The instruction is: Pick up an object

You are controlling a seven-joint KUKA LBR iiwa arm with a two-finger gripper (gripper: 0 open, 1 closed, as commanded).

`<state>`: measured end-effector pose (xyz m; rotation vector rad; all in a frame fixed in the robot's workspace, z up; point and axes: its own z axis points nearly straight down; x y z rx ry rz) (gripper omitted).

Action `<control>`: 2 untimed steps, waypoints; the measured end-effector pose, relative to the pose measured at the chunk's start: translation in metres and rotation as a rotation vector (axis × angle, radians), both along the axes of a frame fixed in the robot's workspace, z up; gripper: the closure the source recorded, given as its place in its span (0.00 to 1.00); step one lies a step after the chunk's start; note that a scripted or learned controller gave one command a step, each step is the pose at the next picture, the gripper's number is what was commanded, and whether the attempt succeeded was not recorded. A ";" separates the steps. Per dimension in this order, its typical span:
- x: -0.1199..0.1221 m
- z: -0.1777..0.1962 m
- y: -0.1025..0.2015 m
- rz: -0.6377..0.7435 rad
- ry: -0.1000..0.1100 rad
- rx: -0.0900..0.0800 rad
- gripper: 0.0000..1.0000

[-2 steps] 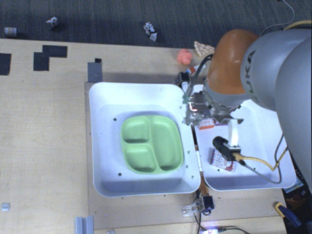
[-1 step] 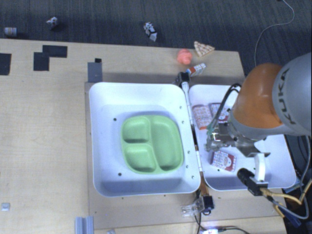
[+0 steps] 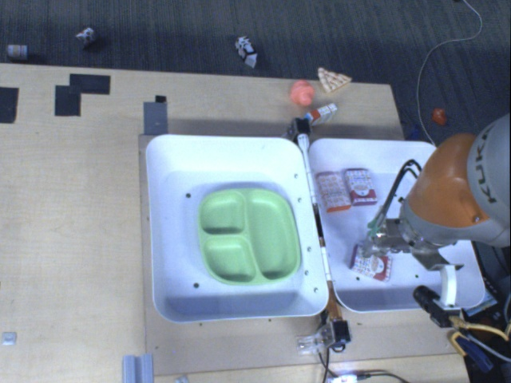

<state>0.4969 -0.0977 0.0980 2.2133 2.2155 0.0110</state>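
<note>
We see the gripper (image 3: 382, 242) low in the right bin (image 3: 471, 290), directly over a small red-and-white packet (image 3: 372, 263). We cannot tell its grip state. Two more packets (image 3: 345, 188) lie near the bin's far wall.

Wooden bench (image 3: 72, 214), two white bins (image 3: 172, 162) side by side, pink ball (image 3: 302, 93), pizza-slice toy (image 3: 333, 80)

Green tray (image 3: 247, 235), pink ball (image 3: 302, 93)

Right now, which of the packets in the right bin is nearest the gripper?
The lower packet, lying right at the gripper near the bin's front. The other two packets lie side by side farther back.
</note>
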 end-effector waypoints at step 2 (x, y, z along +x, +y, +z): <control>0.138 0.070 -0.029 0.002 0.009 0.002 1.00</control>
